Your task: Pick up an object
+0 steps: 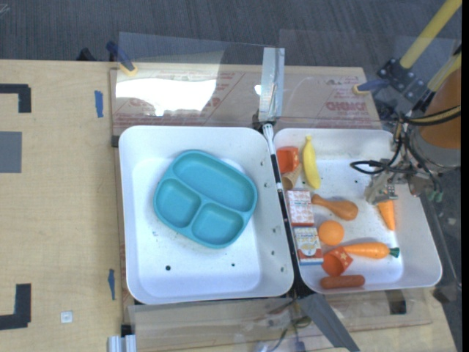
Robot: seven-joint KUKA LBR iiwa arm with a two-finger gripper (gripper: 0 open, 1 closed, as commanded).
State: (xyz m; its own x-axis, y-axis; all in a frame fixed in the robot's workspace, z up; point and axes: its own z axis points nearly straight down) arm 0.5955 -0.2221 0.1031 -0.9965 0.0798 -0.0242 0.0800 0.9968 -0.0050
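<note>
Carrot (387,214), small and orange, lies at the right bin's (425,270) far right side, directly under the gripper (382,191).

Largest first: the left bin (139,270) bears a blue three-compartment plate (205,198), set at a slant. The right bin holds, along its left wall, a flat red-and-white packet (303,222), a banana (311,163), a red tomato-like piece (287,158), a drumstick-shaped brown piece (337,207), a longer carrot (368,251), a sausage (341,282) and an orange ball (331,232). The gripper hangs low over the small carrot's top end; whether the fingers are spread or closed cannot be made out.
</note>
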